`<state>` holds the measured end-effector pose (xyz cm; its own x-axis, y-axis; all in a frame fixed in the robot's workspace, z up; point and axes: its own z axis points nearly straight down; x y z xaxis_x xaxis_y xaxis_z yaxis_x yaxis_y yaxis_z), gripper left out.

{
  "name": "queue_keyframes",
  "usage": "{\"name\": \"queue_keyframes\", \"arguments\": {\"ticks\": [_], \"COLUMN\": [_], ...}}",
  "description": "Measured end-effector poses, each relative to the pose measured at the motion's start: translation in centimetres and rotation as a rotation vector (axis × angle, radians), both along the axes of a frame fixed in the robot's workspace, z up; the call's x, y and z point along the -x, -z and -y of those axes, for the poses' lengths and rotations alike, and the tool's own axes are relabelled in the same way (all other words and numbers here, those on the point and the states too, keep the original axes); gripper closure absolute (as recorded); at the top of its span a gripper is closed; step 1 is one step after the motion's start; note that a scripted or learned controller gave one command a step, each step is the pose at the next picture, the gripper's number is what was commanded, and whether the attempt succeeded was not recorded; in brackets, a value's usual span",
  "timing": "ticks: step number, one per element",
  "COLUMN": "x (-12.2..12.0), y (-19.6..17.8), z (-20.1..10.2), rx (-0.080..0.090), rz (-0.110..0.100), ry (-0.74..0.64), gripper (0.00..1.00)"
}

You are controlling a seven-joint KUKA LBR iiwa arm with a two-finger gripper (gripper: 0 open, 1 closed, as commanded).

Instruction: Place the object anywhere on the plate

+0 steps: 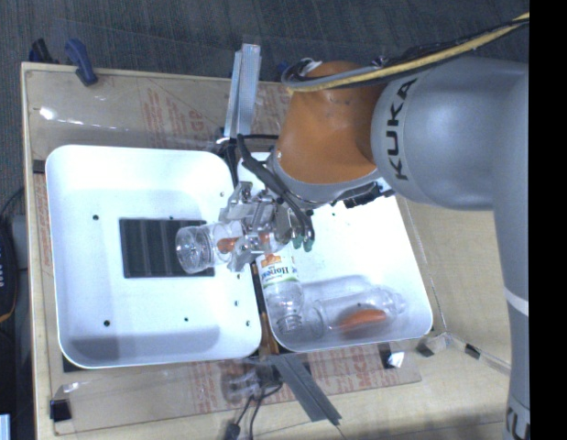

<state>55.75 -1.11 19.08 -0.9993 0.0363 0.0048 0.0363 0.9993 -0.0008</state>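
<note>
Grey arm (457, 108) reaches over the bins, and its gripper (251, 227) pinches a clear bottle (196, 247) whose long axis points left from the fingers, its base over the dark plate (155, 246) in the left bin (72, 246).

The metal two-finger gripper (235, 234) clasped a clear plastic bottle (197, 247) over the dark rectangular plate (150, 247) in the left white bin (81, 328); two more clear bottles (331, 307) lay in the right bin (409, 278).
</note>
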Motion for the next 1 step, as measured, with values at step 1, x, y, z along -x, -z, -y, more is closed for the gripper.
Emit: {"name": "queue_keyframes", "arguments": {"ticks": [1], "x": [-5.47], "y": [-3.80], "z": [0.99], "rx": [-0.001], "rz": [0.007], "ry": [-0.260], "gripper": [1.00]}}
